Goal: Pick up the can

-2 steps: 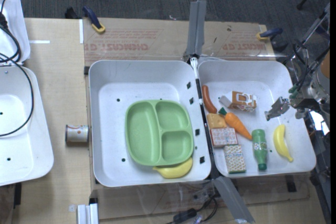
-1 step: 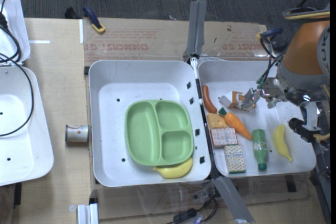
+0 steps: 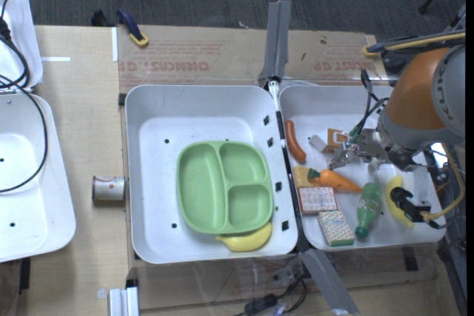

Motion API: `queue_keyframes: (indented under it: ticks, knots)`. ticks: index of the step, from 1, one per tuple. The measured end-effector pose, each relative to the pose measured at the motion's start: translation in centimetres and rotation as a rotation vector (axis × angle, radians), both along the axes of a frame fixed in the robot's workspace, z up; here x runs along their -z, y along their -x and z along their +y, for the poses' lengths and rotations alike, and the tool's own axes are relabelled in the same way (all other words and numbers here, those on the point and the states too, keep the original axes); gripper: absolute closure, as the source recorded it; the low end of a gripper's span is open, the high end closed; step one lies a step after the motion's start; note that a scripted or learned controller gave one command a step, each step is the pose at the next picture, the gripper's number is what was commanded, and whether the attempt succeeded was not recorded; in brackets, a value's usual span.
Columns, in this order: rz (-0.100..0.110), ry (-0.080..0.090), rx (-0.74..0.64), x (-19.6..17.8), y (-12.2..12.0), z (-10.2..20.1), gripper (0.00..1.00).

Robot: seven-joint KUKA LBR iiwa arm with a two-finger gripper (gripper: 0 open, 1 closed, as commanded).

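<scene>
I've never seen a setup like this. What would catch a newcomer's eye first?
Probably the green divided plate in the middle of the left bin, with a yellow banana peeking from under its near edge. Next, the grey-and-orange arm reaching over the crowded right bin. A small can lies outside the bins, on the bench.

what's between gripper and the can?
In the camera view: the carrot and hot dog, the bins' shared wall, then the green divided plate. The gripper is right; the can lies outside, left.

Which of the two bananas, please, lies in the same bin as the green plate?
The banana tucked under the green plate's near edge; the other banana lies in the right bin.
</scene>
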State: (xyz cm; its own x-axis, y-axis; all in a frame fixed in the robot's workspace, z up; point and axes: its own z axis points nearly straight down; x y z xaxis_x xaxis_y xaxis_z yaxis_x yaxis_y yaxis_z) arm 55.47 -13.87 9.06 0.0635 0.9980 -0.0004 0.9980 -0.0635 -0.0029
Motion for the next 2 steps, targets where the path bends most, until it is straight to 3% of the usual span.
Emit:
queue_keyframes:
  ticks: [1, 2]
  knots:
    - [-0.001, 0.001, 0.124, -0.04, -5.65, -1.24, 0.0]
    - [0.0, 0.003, 0.122, -0.92, -5.65, -1.27, 1.0]
